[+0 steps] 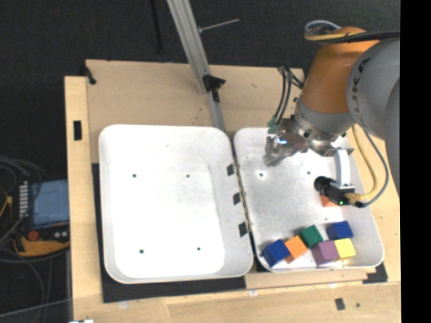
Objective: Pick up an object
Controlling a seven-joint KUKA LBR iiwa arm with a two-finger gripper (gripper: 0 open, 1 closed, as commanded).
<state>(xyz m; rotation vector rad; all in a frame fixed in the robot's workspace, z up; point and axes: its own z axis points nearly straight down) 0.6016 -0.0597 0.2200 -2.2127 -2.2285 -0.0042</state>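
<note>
The claw [275, 151] hangs over the far left part of the right bin [269, 200], close to the rim it shares with the left bin [168, 200]. Its fingers are a small grey blur against the white floor, and I cannot tell whether they are spread or closed; nothing can be made out between them.

Everything worth picking lies toward the camera and to the right of the claw, along the near edge of the same bin. A row of small blocks sits there: a blue block [275, 252] nearest the claw's side, an orange block [295, 246] touching it, then a green block [310, 235], a purple block [326, 251], a yellow block [345, 248] and a second blue cube [339, 231] farthest right. They are packed closely, several touching.

A small orange piece [328, 200] lies beside the black fitting on the arm's cable, right of the claw and nearer than the row.

The claw is well apart from the row, so the move ahead looks like a travel toward the near edge followed by a descent. The blocks are roughly cubic, so no long axis dictates finger alignment; the crowding matters more, since neighbours may block the fingers.
</note>
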